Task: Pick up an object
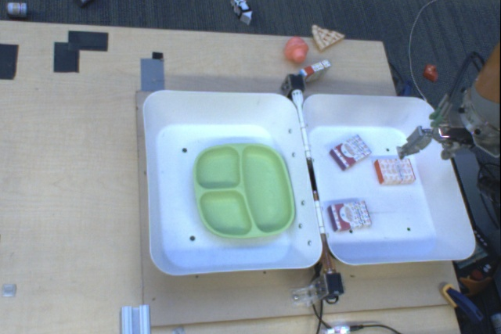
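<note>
At three o'clock in the camera view the arm (pixel 479 109) shows a pale grey rounded housing with a sliver of orange above it (the band near the wrist). From it juts a slim grey metal gripper (pixel 415 143), dark at its joints.

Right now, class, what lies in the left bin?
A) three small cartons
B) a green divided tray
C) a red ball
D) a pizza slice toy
B: the green divided tray lies in the left bin, while the three small cartons lie in the right bin.
</note>
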You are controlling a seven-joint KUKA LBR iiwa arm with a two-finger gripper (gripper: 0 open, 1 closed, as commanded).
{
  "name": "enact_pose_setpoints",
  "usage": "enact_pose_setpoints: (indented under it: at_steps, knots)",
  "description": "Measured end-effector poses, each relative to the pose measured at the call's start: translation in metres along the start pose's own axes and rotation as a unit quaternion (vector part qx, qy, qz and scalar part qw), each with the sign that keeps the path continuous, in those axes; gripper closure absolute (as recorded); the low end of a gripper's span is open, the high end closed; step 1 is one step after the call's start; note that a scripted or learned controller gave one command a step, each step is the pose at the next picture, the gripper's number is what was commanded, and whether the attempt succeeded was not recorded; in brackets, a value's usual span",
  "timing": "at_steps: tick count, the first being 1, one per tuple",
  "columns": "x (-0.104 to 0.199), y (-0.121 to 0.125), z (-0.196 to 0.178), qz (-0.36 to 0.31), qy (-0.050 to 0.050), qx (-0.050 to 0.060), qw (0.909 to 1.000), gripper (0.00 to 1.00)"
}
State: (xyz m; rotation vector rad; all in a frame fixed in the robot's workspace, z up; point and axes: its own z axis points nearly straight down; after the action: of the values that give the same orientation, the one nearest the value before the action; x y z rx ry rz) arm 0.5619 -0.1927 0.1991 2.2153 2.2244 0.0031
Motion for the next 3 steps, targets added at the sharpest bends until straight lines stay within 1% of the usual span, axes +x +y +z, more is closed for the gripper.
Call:
enact_pose_setpoints:
  at_steps: [1,2,3]
  knots:
    - [-0.013,-0.075,0.094,0.001,0.000,0.002,1.0000,0.00]
    - [0.033,-0.073,0.112,0.001,-0.001,-0.003,1.0000,0.00]
    - [0.033,-0.071,0.100,0.000,-0.002,-0.006,1.0000,1.00]
